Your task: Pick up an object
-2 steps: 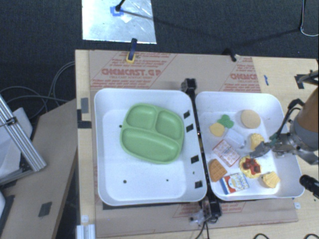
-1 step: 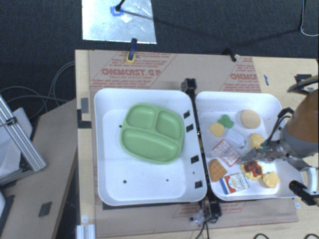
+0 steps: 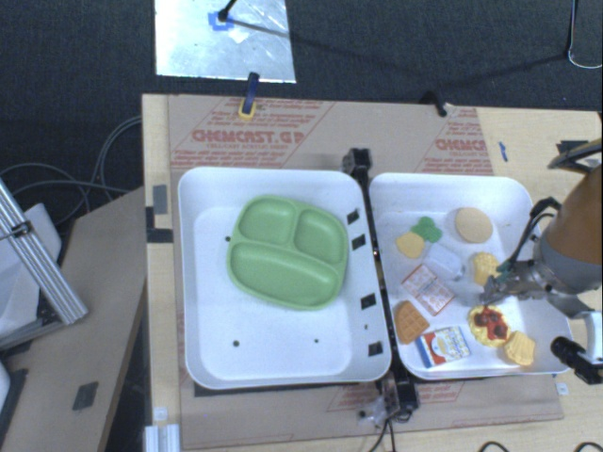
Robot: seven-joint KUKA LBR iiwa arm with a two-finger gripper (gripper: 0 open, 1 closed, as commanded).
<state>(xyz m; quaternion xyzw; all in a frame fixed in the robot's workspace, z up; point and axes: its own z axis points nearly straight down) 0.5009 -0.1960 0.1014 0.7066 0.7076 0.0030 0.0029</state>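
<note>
Camera view is showing the gripper (image 3: 492, 295) hovering low in the right bin (image 3: 443, 185) — just above the pizza slice (image 3: 490, 324). Tool state is not discernible; nothing is being lifted — the pick is remaining.

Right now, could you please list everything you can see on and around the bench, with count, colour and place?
bins: 2, white, side by side on bench
plate: 1, green, three compartments, in left bin
bun: 1, tan, right bin, far side
green piece: 1, green, right bin, left of bun
yellow pieces: 3, yellow, spread about right bin
waffle: 1, brown, right bin, near left
pizza: 1, red and yellow, right bin, near side
packets: 2, white with red print, right bin
metal sheet: 1, silver, on floor beyond bench
arm: 1, grey with orange band, right edge
hand: 1, dark, low over right bin, above pizza
</note>
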